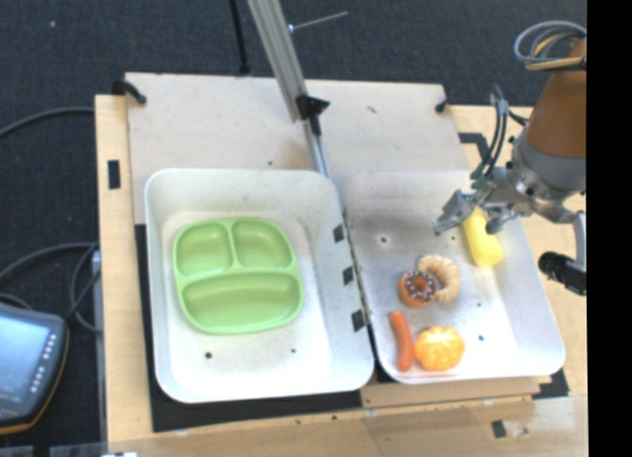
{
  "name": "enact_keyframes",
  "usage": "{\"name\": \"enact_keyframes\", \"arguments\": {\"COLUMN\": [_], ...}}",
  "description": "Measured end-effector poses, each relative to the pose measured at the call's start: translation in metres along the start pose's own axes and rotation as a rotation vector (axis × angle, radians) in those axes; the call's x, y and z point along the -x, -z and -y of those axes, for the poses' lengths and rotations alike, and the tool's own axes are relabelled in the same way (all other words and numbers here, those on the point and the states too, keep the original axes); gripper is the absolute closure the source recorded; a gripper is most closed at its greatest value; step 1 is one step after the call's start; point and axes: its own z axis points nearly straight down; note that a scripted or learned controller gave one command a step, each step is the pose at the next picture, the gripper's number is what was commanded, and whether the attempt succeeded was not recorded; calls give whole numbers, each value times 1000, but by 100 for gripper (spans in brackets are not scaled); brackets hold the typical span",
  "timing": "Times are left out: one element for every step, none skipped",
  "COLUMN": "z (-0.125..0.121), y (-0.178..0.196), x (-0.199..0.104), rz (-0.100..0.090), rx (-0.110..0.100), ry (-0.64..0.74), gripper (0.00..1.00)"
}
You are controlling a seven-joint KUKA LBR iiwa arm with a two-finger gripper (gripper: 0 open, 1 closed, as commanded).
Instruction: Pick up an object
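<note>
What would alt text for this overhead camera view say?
A grey robot gripper hangs over the right bin beside a yellow object, with a donut, carrot and orange nearby. The left bin holds a green divided plate.

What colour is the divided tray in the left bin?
Light green, all three compartments. The divided tray lies in the left bin, seen plainly in the camera view.

A green divided plate with three compartments lay inside the left white bin. The right white bin sat just beside it, their inner edges touching. Both rested on a pale wooden bench. A slanted metal pole rose from the bench behind the bins. A grey handheld screen lay on the dark carpeted floor at far left, with black cables nearby.
</note>
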Motion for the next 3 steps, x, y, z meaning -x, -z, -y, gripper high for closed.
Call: {"name": "enact_keyframes", "arguments": {"z": [18, 72, 87], "y": [91, 10, -43], "x": [5, 12, -61], "rz": [3, -2, -4], "rx": [8, -10, -6], "ry": [4, -2, 8], "gripper": [0, 0, 0]}}
